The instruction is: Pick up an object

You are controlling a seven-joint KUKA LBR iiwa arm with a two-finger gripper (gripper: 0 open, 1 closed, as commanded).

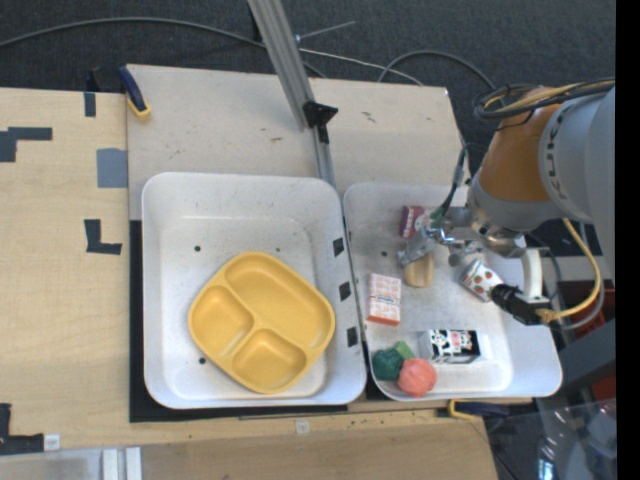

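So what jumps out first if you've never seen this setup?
Probably the yellow tray, big and bright, lying by itself in the left bin. Next, the grey arm with its orange band, coming in from the right over the right bin, its gripper low among small items: a pink-and-white box, a red ball and a black-and-white carton.

Yellow three-compartment plastic tray (261, 320) sits in the left white bin (160, 268); right of that tray, pink-and-white carton (384, 299), then cow-print box (455, 345).
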